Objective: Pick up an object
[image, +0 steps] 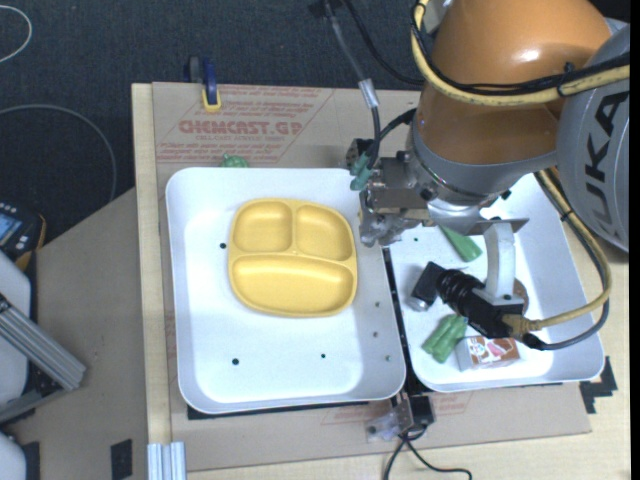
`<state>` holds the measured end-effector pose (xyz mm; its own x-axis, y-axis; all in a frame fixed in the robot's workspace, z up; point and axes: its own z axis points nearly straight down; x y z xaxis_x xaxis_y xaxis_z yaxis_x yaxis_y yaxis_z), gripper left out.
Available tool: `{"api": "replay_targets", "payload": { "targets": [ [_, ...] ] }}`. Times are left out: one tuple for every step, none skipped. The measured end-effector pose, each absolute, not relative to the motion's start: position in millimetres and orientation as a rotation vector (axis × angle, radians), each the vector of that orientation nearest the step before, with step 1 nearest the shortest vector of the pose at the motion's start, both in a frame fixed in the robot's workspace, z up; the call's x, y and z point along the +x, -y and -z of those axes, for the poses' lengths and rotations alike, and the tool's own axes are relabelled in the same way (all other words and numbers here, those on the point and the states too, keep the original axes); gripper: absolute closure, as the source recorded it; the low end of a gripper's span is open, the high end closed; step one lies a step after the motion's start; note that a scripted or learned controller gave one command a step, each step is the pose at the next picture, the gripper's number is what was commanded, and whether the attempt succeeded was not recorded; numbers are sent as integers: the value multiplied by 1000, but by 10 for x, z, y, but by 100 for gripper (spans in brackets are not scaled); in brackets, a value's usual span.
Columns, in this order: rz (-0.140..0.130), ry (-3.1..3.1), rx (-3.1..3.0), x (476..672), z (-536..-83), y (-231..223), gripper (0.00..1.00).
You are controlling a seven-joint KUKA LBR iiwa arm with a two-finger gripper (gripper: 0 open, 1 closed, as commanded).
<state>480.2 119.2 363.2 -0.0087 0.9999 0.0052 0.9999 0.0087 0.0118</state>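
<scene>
Cardboard-lined tabletop [260,118] is carrying two white bins. Pincer [385,213] is hovering at the right bin's [570,358] left edge, opening impossible to tell. Green cylinder [445,336] is lying there: likely light, rigid; grip mid-body.

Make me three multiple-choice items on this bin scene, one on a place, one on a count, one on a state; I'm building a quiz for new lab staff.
1. Where does the yellow tray lie?
A. in the left bin
B. in the right bin
C. on the cardboard beyond the bins

2. How many compartments does the yellow tray have?
A. two
B. three
C. five

3. How does the yellow tray sit?
A. flat, open side up
B. flipped over
C. leaning on the bin wall

Key: 1 A, it rests on the left bin's white floor. 2 B, two small wells lie above one long well. 3 A, its wells face the camera.
</scene>
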Motion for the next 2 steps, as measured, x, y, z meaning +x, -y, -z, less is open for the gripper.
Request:
{"api": "replay_targets", "payload": {
  "targets": [
    [-11, -2225, 2215, 4797, -4059, -1501, 100],
    [-5, -2222, 2217, 4798, -4140, -1488, 100]
  ]
}}
